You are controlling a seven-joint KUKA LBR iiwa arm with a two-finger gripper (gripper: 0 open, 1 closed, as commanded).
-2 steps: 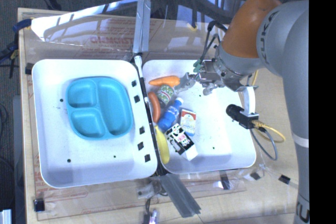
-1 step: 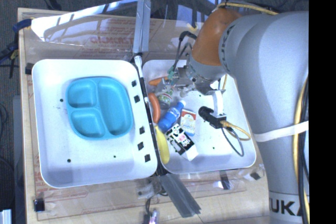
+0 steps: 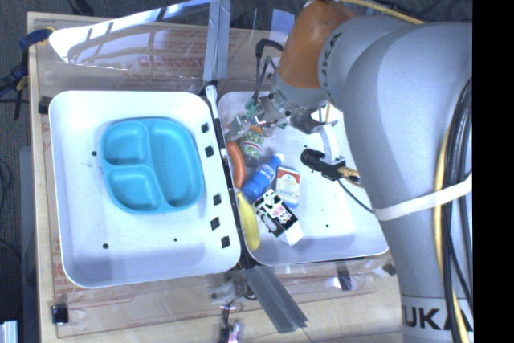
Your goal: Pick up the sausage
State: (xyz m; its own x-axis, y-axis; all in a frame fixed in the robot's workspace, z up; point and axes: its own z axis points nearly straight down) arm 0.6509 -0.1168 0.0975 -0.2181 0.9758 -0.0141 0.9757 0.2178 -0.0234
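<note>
The sausage (image 3: 236,161) is a short orange-red link lying lengthwise along the left wall of the right bin (image 3: 337,241). My gripper (image 3: 257,120) hangs low over the far left part of that bin, just above and behind the sausage's upper end. The grey wrist with its orange band (image 3: 309,48) looms over it and hides the bin's far side. Nothing can be made out in the gripper's grasp.
Beside the sausage lie a small green-labelled can (image 3: 252,142), a blue bottle (image 3: 261,177), a white and red packet (image 3: 288,187), a black and white carton (image 3: 277,214) and a yellow banana (image 3: 250,226). The left bin (image 3: 80,253) holds a blue divided tray (image 3: 152,165).
</note>
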